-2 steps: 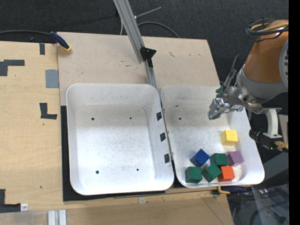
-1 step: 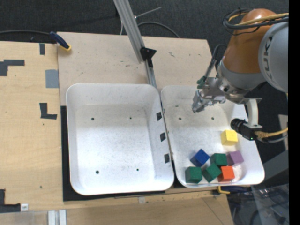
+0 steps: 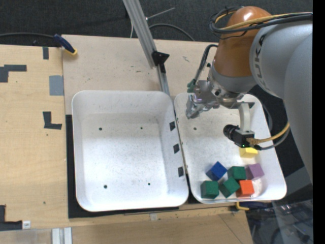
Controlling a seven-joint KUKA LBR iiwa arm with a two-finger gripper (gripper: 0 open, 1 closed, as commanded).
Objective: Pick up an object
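Note:
Several small blocks lie clustered at the near end of the right bin (image 3: 203,141): a blue one (image 3: 217,170), three green ones (image 3: 209,189) (image 3: 229,187) (image 3: 237,173), an orange one (image 3: 246,187), a purple one (image 3: 255,171) and a yellow one (image 3: 248,152). My gripper (image 3: 194,110) hangs over the far left corner of the right bin, close to the wall between the bins and well away from the blocks. I see no block at its tip.
The left bin (image 3: 76,103) sits beside the right one, sharing a middle wall. A slanted metal pole (image 3: 144,32) runs down to the bins' far junction. A black fitting with cables (image 3: 234,133) hangs off the arm above the yellow block.

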